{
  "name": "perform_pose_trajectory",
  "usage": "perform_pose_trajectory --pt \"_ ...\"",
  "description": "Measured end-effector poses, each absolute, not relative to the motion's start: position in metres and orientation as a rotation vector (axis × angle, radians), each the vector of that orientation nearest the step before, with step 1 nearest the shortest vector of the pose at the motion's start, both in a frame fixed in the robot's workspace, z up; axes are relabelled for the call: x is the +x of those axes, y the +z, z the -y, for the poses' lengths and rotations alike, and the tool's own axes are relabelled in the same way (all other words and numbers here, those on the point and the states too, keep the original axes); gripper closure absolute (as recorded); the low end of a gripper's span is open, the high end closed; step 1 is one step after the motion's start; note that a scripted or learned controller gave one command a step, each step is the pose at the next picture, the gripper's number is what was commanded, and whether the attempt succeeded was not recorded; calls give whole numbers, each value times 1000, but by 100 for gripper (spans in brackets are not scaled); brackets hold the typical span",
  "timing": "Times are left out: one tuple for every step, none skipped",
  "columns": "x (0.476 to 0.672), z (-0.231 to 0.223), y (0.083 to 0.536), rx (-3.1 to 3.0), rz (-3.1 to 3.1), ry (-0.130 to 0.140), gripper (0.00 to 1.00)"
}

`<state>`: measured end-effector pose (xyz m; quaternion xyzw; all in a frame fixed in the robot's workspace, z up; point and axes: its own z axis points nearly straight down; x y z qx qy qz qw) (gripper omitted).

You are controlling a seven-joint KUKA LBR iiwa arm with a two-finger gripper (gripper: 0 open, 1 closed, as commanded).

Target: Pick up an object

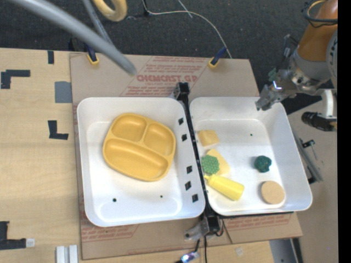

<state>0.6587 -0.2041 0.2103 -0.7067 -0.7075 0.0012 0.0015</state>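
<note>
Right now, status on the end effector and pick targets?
End effector over right white bin's far rim, nothing held. Round tan disc, dark green lump, yellow cylinder lie untouched. Path clear.

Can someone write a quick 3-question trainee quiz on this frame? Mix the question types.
1. True or false: the yellow divided plate lies in the right bin.
2. Which item lies nearest the right bin's front right corner? A) dark green ball B) tan round disc C) yellow cylinder
3. Fill in: the gripper is above the right bin's back ____ corner.

Key:
1. False; it lies in the left bin.
2. B.
3. Right.
</note>
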Motion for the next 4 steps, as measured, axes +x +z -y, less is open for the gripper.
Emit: perform_pose_trajectory --pt "644 155 199 -2212 2222 6 100" --pt "623 104 191 -2212 2222 6 100" --pt "606 58 186 -2211 2222 7 100" --pt "600 14 195 -2211 2224 5 100"
